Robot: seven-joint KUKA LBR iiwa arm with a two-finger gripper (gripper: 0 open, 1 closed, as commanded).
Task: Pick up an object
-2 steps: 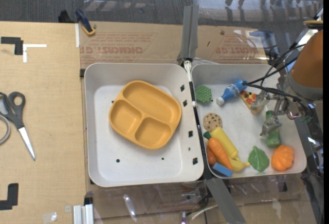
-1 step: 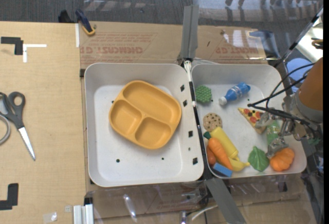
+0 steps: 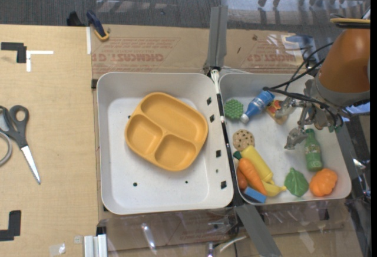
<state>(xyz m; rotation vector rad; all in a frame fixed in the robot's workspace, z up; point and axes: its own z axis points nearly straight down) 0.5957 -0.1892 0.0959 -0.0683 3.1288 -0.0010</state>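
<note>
Lettering on the cardboard (image 3: pixel 147 49) behind the right bin (image 3: pixel 344 191) appears mirrored; I cannot read it. In this bin, the gripper (image 3: pixel 301 132) has fingers apart, just above the green bottle (image 3: pixel 313 152). The wrist is partly blurred.

Divided plate (image 3: pixel 166 131) in left bin (image 3: pixel 112 150); toy foods in right bin (image 3: pixel 277 82).
</note>
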